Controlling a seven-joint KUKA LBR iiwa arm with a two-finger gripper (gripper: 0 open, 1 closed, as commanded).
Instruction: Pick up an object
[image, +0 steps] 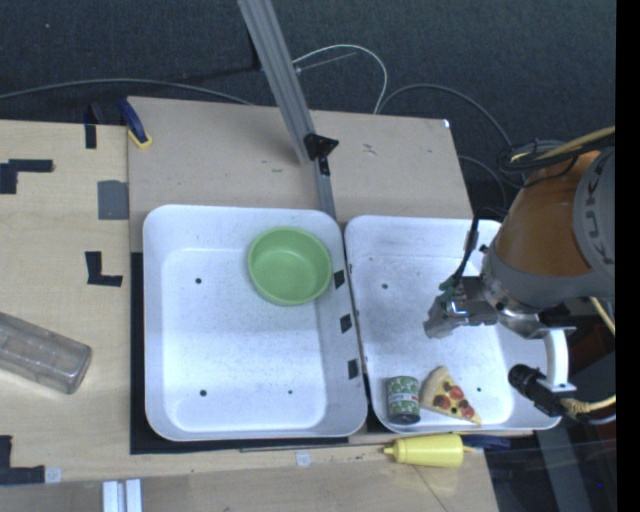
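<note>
We see a green bowl (289, 265) near the left bin's (170, 330) far right corner; the gripper (443, 318) hangs over the right bin (400, 250), a can (402, 397) and pizza slice (450, 394) at its near edge.

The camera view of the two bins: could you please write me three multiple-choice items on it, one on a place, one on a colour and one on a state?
1. Where is the green bowl?
A. In the left bin
B. In the right bin
C. On the bench outside the bins

2. What colour is the squeeze bottle lying just outside the right bin's near edge?
A. Red
B. Yellow
C. Blue

3. How does the small can stand?
A. Upright beside the pizza slice
B. Inside the bowl
C. Clamped in the tool

Answers: 1 A, the bowl sits against the left bin's far right side. 2 B, its body is plainly yellow. 3 A, the can stands in the right bin's near corner, apart from the tool.
</note>
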